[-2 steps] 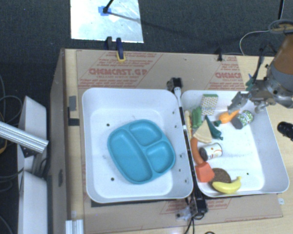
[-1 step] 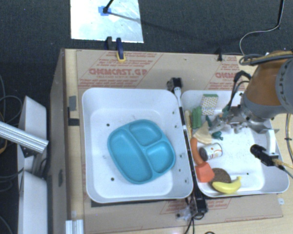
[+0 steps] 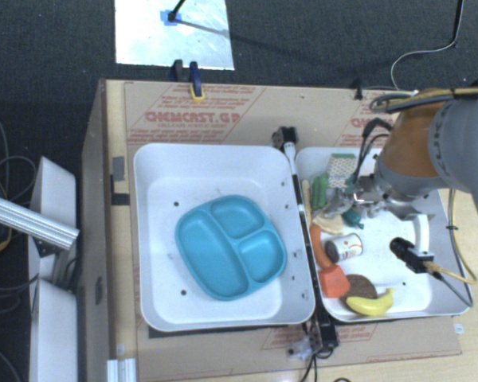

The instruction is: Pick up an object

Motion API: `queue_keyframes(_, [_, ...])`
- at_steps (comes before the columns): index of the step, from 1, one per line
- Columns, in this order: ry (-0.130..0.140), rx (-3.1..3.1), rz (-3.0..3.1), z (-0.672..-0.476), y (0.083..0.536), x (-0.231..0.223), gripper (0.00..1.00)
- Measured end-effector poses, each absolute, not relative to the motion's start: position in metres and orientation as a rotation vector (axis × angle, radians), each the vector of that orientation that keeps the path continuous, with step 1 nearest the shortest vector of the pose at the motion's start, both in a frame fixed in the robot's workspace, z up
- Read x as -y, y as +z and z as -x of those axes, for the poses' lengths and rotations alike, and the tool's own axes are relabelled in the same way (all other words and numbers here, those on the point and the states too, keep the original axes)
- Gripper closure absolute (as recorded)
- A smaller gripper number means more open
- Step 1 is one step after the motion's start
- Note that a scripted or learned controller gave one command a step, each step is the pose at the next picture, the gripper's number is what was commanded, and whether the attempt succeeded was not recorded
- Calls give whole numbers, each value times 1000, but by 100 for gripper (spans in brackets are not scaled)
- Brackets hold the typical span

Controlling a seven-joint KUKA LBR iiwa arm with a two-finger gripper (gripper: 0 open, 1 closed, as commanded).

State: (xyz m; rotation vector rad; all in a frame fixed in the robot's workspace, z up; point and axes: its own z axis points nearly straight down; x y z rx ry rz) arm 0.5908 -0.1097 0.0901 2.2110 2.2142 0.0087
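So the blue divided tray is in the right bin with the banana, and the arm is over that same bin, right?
Not quite. The camera view shows the blue divided tray alone in the left bin. The banana lies in the right bin, and the arm is indeed over that bin.

— What does the arm [image 3: 462,146] look like?
— A thick grey tube with a broad orange band [image 3: 410,146] above the wrist.
— Any cables?
— Dark ones [image 3: 372,138] loop beside the band; metal fittings sit below.
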Motion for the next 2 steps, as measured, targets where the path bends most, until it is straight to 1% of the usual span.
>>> queue_keyframes(1, [15, -2216, -2210, -592, 101, 108, 100])
queue_keyframes(2, [5, -2224, -2215, -585, 186, 59, 100])
